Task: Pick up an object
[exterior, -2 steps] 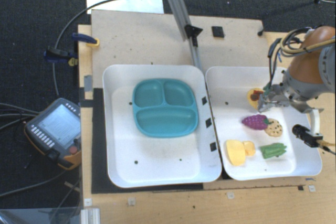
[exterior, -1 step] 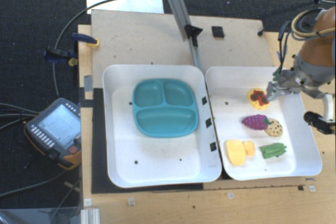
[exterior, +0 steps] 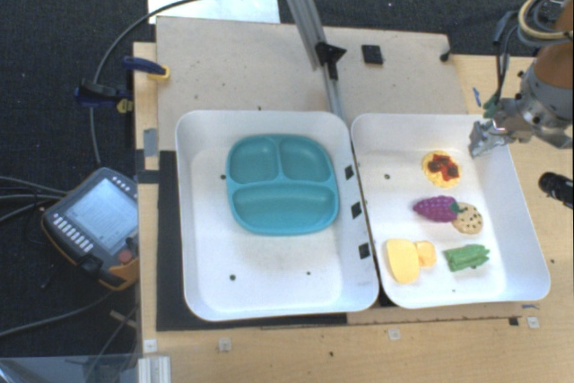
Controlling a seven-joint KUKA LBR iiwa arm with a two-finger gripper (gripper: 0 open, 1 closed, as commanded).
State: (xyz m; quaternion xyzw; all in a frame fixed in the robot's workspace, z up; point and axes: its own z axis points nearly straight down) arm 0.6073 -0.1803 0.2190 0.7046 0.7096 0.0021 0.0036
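Right bin: small toy foods lie loose and apart, each open to a grasp: pizza, grapes, cookie. Pincer hovers at the far rim, carrying nothing; opening indiscernible. Left bin: teal plate.

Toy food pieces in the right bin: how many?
5, possibly 6. Pizza slice at the far end, purple grapes touching a cookie mid-bin, yellow piece and green vegetable nearest; the yellow may be two pieces.
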